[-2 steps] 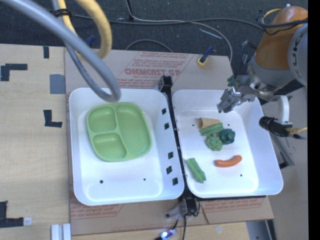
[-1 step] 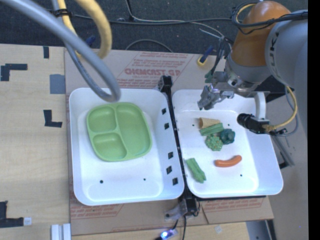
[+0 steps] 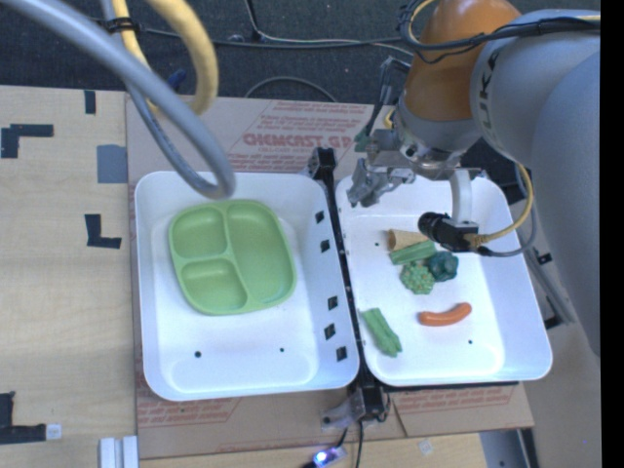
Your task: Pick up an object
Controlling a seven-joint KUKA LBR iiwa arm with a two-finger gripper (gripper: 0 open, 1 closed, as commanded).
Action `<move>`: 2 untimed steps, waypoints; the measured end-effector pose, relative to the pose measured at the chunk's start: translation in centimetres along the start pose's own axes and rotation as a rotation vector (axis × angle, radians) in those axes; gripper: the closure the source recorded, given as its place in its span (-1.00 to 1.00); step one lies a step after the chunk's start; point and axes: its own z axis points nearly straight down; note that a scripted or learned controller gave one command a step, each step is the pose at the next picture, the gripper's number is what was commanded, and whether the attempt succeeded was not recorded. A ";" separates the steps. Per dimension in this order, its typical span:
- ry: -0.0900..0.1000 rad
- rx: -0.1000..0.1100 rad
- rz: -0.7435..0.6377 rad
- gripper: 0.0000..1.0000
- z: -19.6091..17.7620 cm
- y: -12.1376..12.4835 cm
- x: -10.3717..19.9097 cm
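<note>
Pickle (image 3: 381,331) lies nearest in the right bin (image 3: 507,349), with a sausage (image 3: 445,314) beside it toward the right. Farther in, broccoli (image 3: 418,279) touches a dark green piece (image 3: 444,265), and a cone (image 3: 399,239) sits just behind; how these three overlap is hard to make out. A green tray (image 3: 232,256) lies in the left bin (image 3: 161,291). The claw (image 3: 373,187) hangs over the right bin's far left corner; whether it is apart or together cannot be told. The arm (image 3: 507,66) is cut off at the right.
</note>
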 end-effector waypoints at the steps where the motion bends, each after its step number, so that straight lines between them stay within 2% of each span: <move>1: 0.000 0.001 0.000 1.00 0.1 -0.3 5.6; 2: 0.000 0.000 0.001 1.00 -0.4 0.3 10.6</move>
